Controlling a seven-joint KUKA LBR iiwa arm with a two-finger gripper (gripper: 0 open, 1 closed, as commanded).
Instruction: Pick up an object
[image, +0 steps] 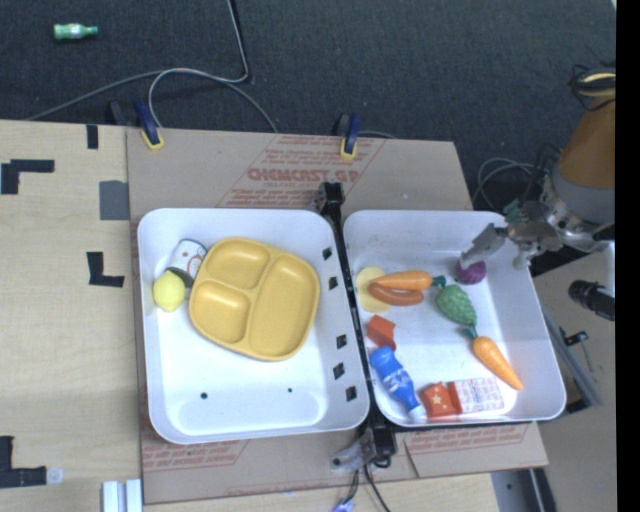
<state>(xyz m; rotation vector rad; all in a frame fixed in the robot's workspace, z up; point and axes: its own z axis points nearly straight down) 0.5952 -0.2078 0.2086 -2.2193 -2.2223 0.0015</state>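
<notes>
Poised over the upper right of the right-hand bin (530, 300), fingers (487, 243) of the grey-and-orange arm (585, 160), reaching in from the counter's (60, 300) right side. Spread of the fingers: cannot tell, one grey tip showing plainly and the rest merged with the wrist hardware. Nothing seen clamped between them. Just below the tip, near enough to be touching or almost so, a small purple toy (471, 270) lying on the bin floor, the likeliest target. Further below and slightly left, a green vegetable toy (456, 303); beyond that an orange carrot (497, 362). Left of the fingers, a hot dog (399, 286) beside a pale yellow piece (369, 277); well below and left, a red block (381, 330), a blue bottle (396, 380) and a red-and-white carton (465, 397). Far left, in the other bin (160, 400), a yellow divided plate (253, 298), a yellow ball (169, 291) and a small printed item (186, 257).

Task judged early: approach apparently made, grasp not confirmed, lift yet to come. All objects resting in the bins.
</notes>
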